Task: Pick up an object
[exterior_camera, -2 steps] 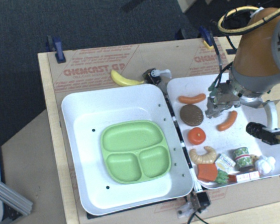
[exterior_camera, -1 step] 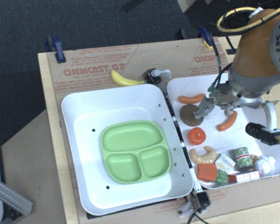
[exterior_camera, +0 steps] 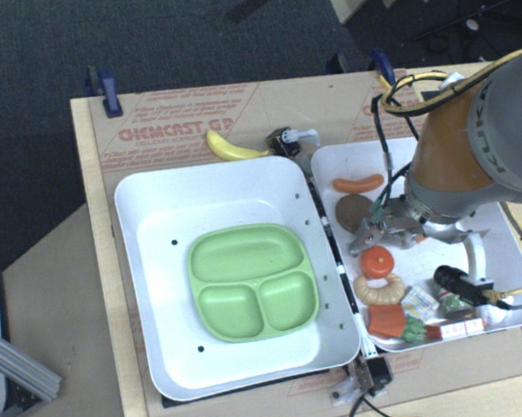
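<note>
The right bin holds several small items. An orange sausage lies at its far left, with a brown round piece just in front of it. Further forward come a red tomato, a pale ring-shaped pastry, an orange-red block and a small green piece. My gripper hangs low over the bin's left side, between the brown piece and the tomato. The grey and orange arm covers the middle of the bin behind it.
The left bin holds a green divided tray. A yellow banana lies on the bench behind the left bin. A red and white packet sits at the right bin's front edge.
</note>
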Tool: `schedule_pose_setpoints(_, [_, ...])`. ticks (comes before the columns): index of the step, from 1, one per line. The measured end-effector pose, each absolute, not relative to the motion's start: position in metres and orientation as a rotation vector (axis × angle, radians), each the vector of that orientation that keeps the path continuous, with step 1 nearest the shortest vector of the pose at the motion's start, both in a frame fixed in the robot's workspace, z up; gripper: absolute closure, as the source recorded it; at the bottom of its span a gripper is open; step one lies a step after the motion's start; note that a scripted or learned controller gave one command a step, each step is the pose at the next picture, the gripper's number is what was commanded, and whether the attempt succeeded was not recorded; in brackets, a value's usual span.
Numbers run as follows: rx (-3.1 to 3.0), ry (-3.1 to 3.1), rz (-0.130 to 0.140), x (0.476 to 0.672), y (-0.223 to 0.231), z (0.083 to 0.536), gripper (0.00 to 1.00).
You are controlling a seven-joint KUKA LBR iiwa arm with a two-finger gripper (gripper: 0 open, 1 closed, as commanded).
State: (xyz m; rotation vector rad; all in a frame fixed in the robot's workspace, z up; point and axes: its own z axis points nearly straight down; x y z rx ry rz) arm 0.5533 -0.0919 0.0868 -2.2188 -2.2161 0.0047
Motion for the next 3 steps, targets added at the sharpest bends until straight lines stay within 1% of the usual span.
schedule_pose_setpoints(1, [-2.221, -2.216, 0.002, 0.518, -0.098, 0.084, 0.0])
schedule_pose_setpoints(2, [-2.225, -2.223, -0.006, 0.521, -0.098, 0.097, 1.0])
schedule_pose_setpoints(3, [-2.22, -2.228, -0.005, 0.549, -0.03, 0.188, 1.0])
